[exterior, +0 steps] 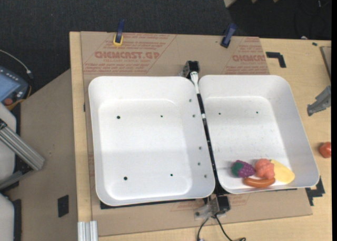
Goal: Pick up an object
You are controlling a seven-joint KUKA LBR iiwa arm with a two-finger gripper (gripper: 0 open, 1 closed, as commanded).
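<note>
Where smooth right bin (274, 103) dips: knobbly grapes (243, 169), curved sausage (258, 182).

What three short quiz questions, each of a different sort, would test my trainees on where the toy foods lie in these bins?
1. True or false: the purple grapes lie in the left bin.
2. Which item lies nearest the right bin's front rim? A) orange sausage B) grapes
3. Fill in: the yellow piece touches the ___ piece.

Key: 1 false; 2 A; 3 pink-orange.
</note>
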